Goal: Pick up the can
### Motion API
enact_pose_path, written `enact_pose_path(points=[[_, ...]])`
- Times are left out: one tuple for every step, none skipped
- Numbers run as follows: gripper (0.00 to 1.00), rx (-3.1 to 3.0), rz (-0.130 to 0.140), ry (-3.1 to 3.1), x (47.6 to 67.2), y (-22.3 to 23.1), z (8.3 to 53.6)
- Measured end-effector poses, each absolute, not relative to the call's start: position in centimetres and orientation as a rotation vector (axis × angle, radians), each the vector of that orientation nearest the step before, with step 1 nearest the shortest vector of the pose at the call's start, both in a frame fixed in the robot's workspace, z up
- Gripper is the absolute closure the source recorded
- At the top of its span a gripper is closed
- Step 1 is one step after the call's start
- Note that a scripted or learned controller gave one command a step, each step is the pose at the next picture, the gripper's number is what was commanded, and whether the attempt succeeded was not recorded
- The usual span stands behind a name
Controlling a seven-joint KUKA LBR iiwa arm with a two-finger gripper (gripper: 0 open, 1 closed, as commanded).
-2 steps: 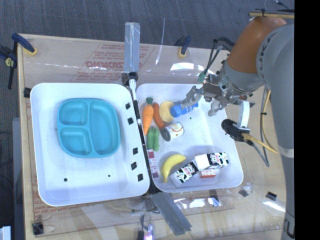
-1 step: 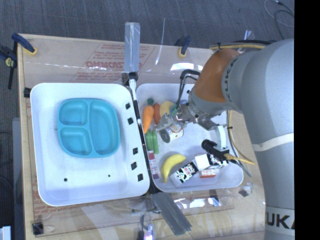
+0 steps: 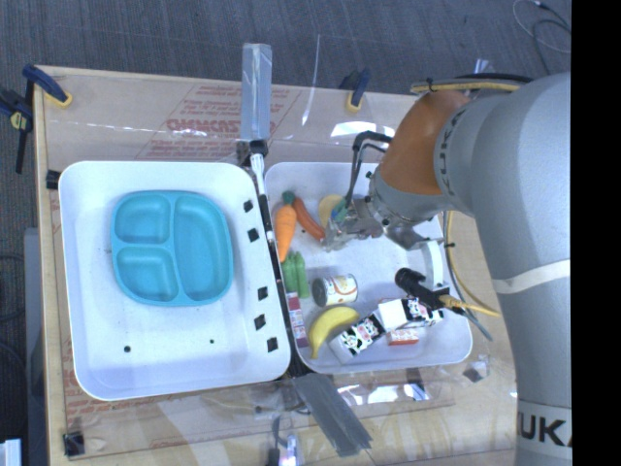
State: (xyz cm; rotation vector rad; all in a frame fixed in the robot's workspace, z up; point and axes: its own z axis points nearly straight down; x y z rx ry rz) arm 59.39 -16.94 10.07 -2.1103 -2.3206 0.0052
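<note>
The grey arm with its orange band (image 3: 419, 153) reaches down into the right-hand shallow white bin (image 3: 456, 348), and its two-finger gripper (image 3: 342, 226) sits low in the upper middle of that bin. The wrist and the arm's bulk cover much of the tool, so how wide it stands cannot be told, nor whether anything is caught in it. It appears to be at or just above a small pale yellow-green object (image 3: 333, 205), partly hidden, whose nature is unclear.

The small cylindrical can with a red and yellow label (image 3: 335, 288) lies on its side below the gripper, toward the near side of the bin, apart from the tool. Just left of the gripper lie an orange carrot (image 3: 285, 229) and a thinner orange-red piece (image 3: 309, 219). A green vegetable (image 3: 295, 273) lies below and left of it, beside the can. Further below rest a yellow banana (image 3: 328, 325) and two black-and-white patterned cartons (image 3: 383, 324). Far to the gripper's left, the other white bin (image 3: 87, 338) holds a blue sectioned plastic tray (image 3: 175, 247).
</note>
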Motion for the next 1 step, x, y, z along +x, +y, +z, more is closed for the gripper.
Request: enact_pose_path(points=[[1.00, -1.744, 0.001, -2.614, 60.57, -21.04, 13.53]])
